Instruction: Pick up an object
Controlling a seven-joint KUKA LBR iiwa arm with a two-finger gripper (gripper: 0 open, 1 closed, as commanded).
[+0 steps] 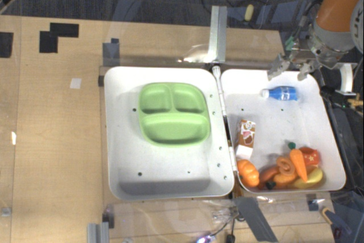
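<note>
Toy food pile (287, 171) is sitting in right bin's (330, 122) near corner. Blue bottle (280, 94) is lying just below the end effector (290, 67), whose fingers are hanging released, nothing between. Carton (246, 135) is lying mid-bin, green tray (173, 112) is occupying left bin (122, 139).

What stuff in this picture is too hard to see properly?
- The arm: cut off by the camera view's top and right edges.
- The tool: too small and blurry to tell open from shut.
- The toy food pile: pieces overlap, so lower ones are partly hidden.
- The small carton: its print is too tiny to read.
</note>
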